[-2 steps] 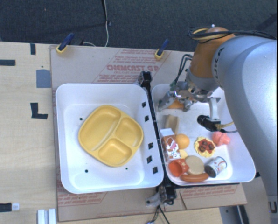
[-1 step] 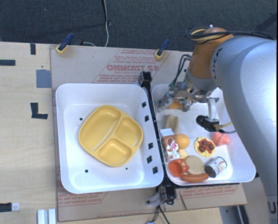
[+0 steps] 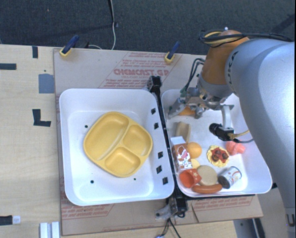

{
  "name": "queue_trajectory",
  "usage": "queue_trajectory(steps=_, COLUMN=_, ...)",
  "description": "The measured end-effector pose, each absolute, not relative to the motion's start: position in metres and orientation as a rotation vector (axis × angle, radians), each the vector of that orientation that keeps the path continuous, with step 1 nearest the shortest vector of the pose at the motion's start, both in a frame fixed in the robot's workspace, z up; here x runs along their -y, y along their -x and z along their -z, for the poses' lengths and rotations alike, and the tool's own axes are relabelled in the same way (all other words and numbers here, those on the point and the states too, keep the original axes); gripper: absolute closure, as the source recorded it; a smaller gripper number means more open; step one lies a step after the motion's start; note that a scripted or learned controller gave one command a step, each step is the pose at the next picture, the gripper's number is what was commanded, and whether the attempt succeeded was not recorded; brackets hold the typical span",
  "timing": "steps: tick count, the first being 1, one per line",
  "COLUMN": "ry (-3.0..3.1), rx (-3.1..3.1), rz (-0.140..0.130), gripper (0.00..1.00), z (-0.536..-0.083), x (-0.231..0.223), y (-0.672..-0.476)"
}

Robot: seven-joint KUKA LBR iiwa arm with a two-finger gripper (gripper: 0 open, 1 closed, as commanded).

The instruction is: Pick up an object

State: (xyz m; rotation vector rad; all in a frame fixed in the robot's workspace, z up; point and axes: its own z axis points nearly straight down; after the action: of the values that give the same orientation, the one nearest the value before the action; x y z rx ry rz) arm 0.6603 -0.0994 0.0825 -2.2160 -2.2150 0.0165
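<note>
The claw (image 3: 190,105), its grip state indiscernible, hovered at the right bin's (image 3: 259,182) far end, with the tan block (image 3: 182,130) lying just nearer the camera.

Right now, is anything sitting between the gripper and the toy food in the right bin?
Nothing visible stands in the way. The gripper is at the far end of the right bin, close over an orange piece. The other toy food lies uncovered toward the near end, and the yellow tray sits apart in the left bin.
</note>
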Motion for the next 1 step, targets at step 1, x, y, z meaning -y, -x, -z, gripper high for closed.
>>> queue_trajectory(steps=1, ry=2.215, rx=2.214, rz=-0.024, gripper=0.0, z=-0.0822, x=0.0979, y=-0.6616)
